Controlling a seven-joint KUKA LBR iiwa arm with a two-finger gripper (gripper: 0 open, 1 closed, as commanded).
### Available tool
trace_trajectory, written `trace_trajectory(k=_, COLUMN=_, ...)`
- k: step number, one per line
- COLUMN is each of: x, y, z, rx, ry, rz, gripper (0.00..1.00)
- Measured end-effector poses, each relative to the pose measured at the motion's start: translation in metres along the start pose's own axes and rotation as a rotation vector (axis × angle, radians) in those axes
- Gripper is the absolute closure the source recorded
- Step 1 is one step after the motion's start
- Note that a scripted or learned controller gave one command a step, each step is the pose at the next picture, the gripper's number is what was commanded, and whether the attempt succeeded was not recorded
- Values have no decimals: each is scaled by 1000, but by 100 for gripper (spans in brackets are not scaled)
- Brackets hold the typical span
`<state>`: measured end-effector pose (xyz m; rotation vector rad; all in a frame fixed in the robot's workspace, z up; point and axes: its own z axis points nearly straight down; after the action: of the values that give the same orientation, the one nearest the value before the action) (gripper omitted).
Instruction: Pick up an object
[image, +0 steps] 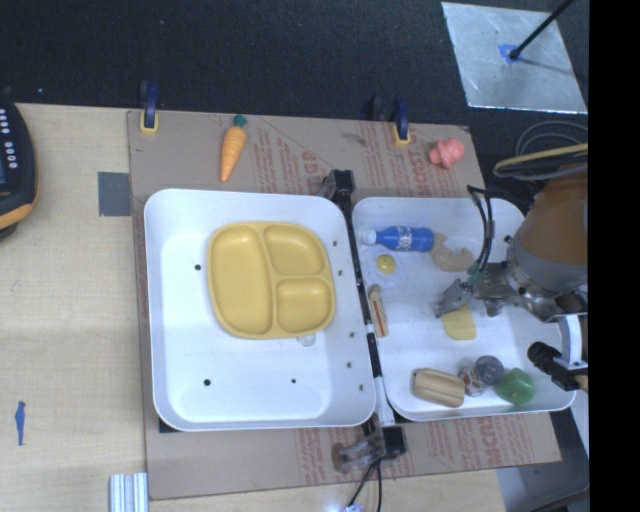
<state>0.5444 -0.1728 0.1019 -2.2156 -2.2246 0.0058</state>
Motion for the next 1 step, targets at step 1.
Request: trace_trajectory(k=1, x=28, y=-11, z=11, rx=2, ry=3, rz=-3, gripper=0)
